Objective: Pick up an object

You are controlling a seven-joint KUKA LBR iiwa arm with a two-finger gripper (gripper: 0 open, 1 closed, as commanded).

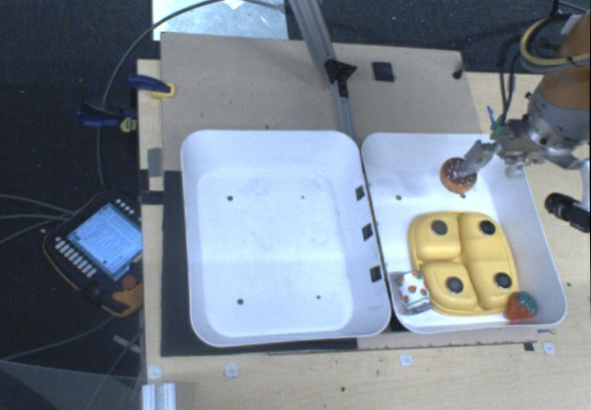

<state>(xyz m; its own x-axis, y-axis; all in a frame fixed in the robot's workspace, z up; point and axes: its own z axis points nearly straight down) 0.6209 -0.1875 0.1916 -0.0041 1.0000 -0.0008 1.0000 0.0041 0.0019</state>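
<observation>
A small brown ring-shaped object (455, 175) lies in the right bin (392, 168), near its far edge. My gripper (471, 163) comes in from the right and its tip sits right at that brown object, touching or just above it. In the same bin, nearer the front, sits a large yellow four-lobed piece (462, 262) with dark holes. A red strawberry-like toy (522, 307) rests at the front right corner. A small white object with red dots (412, 291) lies at the front left corner.
The left bin (268, 233) stands beside the right one, with black clips (367, 231) along the shared rim. A slanted metal pole (309, 16) crosses the back of the bench. A teach pendant (97, 247) and cables lie on the floor at left.
</observation>
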